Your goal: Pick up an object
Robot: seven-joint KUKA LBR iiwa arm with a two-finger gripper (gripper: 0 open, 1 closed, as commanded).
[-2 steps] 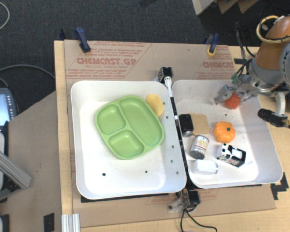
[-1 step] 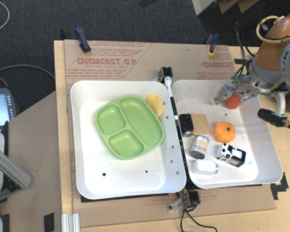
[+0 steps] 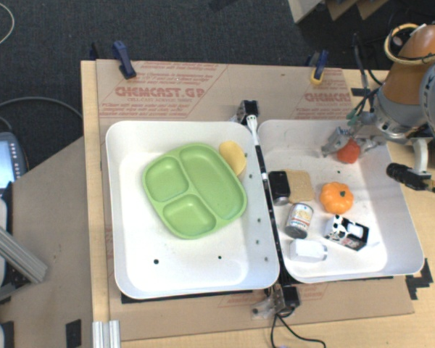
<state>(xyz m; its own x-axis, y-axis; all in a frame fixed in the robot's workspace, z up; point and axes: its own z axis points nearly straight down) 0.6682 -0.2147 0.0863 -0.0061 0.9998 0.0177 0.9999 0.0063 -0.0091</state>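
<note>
My gripper [image 3: 346, 143] hangs over the back of the right bin [image 3: 399, 216], reaching in from the right. A small red-orange object [image 3: 349, 152] sits between its grey fingers, and the gripper is shut on it. Further forward in the same bin lie an orange pumpkin-shaped toy [image 3: 336, 196], a small can [image 3: 299, 220], a black-and-white box [image 3: 346, 233], a white lump [image 3: 308, 250], a black block [image 3: 279, 185] and a tan square [image 3: 299, 185].
The left bin [image 3: 130, 216] bears a green divided plate [image 3: 194, 190] with a yellow object [image 3: 233, 156] at its back right corner. A ridge [image 3: 264, 194] divides the two bins. Blue clamps [image 3: 123, 58] hold the board at the back.
</note>
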